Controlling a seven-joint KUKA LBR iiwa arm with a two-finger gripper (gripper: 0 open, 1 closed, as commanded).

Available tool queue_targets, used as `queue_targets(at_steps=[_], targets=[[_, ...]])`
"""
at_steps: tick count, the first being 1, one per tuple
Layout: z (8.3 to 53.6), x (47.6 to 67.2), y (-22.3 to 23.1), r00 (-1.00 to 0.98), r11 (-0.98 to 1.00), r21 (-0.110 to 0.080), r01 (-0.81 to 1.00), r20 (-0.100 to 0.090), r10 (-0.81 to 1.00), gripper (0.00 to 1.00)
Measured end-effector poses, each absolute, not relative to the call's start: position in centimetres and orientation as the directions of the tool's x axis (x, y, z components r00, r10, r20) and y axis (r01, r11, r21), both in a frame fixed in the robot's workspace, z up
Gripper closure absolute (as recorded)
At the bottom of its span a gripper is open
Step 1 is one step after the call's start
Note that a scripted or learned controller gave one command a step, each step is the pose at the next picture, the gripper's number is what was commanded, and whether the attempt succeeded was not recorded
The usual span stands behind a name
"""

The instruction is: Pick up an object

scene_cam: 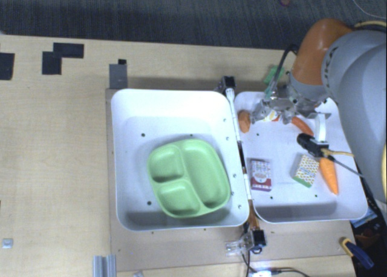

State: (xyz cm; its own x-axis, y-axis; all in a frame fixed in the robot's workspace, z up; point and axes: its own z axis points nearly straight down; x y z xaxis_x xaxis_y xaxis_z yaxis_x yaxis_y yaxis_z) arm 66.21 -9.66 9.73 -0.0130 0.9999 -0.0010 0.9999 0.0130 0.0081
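My gripper (273,111) hangs low over the far left part of the right bin (284,200), below the grey wrist with its orange band. Just left of it, against the bin's wall, lies a small orange-brown piece (243,121). An orange-red stick-shaped item (302,126) lies just right of the gripper, partly under the wrist. Nearer the front lie a small red-and-white box (260,175), a green-and-white packet (306,170) and an orange carrot (328,175). Nothing shows between the gripper's tips.
The left bin (130,149) holds a light green divided plate (188,176). A raised divider (239,149) runs between the two bins. The grey arm covers the right bin's far right corner. Cables and clips lie at the bench's front edge (254,242).
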Motion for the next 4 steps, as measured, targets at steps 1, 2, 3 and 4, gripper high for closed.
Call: queue_targets(at_steps=[1, 2, 3, 4], targets=[[10.9, 66.4, -9.6, -0.018, 0.018, 0.013, 1.000, -0.002, 1.000, 1.00], [18.6, 67.0, 0.5, -0.007, 0.007, 0.006, 1.000, 0.002, 1.000, 1.00], [19.7, 58.7, -4.2, -0.002, 0.002, 0.002, 1.000, -0.001, 1.000, 1.00], [19.7, 58.7, -4.1, -0.002, 0.002, 0.003, 1.000, 0.000, 1.000, 0.00]])
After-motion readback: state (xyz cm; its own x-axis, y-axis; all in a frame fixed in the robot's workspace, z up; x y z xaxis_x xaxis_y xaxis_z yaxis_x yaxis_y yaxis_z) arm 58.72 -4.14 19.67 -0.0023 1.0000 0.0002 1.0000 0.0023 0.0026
